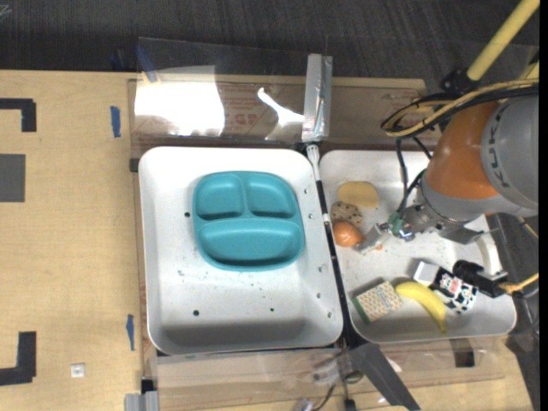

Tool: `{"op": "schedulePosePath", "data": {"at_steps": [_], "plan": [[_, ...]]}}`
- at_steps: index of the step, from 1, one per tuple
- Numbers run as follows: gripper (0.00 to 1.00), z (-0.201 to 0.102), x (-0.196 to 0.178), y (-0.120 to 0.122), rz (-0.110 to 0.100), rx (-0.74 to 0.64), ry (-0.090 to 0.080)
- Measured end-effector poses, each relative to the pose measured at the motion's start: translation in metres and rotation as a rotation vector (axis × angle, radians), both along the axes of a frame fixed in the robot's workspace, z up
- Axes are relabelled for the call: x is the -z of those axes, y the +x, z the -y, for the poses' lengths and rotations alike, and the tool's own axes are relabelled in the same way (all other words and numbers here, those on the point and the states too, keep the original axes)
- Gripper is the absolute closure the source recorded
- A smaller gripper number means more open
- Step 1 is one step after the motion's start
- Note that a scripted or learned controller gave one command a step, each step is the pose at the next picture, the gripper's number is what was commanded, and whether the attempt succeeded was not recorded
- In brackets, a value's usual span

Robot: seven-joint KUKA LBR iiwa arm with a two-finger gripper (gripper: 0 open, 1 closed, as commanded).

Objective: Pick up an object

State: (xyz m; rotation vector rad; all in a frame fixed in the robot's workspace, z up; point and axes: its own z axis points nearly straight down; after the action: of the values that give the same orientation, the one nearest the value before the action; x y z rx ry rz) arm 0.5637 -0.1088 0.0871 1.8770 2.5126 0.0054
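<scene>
Near edge, right bin [497, 319]: one banana [423, 299] beside one patterned sponge [378, 300]. Farther: one orange ball [347, 234], one cookie [346, 212], one yellowish lump [360, 194]. Gripper [396, 226] low beside them; grasp state indiscernible. Left bin [163, 264]: one teal divided plate [248, 219].

In the right bin [505, 315] you find open floor between the orange ball [346, 234] and the banana [423, 300]. The teal divided plate [248, 218] takes the middle of the left bin [163, 229]; its front part is free.
</scene>
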Motion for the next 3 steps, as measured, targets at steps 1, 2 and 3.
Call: {"op": "schedulePosePath", "data": {"at_steps": [1, 2, 3], "plan": [[0.0, -0.01, 0.0, -0.009, -0.001, 0.192, 0.0], [0.0, -0.014, 0.001, 0.042, -0.002, 0.248, 0.001], [0.0, -0.064, -0.101, 0.033, 0.002, 0.259, 0.003]]}}
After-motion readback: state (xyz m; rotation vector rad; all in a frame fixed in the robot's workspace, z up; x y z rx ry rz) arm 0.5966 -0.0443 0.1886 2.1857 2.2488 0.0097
